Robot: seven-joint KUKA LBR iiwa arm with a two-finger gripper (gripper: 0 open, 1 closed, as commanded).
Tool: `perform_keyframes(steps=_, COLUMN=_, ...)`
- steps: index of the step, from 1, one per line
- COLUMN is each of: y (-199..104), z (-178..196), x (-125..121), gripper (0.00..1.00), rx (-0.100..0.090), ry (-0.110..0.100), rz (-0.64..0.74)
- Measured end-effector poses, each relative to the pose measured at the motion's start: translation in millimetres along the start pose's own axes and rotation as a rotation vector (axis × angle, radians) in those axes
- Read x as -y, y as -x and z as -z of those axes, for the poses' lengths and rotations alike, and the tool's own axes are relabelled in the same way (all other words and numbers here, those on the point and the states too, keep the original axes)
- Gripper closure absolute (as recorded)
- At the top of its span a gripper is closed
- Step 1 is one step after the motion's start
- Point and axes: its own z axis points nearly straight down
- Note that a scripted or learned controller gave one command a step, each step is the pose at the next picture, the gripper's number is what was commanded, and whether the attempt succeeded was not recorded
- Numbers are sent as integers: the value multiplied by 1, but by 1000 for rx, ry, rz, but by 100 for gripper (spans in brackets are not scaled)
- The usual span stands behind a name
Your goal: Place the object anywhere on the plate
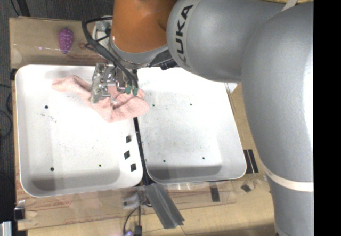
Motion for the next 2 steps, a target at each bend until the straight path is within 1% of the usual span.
perform_keyframes(steps=1, y=-7, z=-1, x=-51, gripper=100, rx=2, ry=0, rz=4)
perform_keyframes(steps=2, y=-7, z=-1, x=-51, gripper=0, rx=2, ry=0, rz=3)
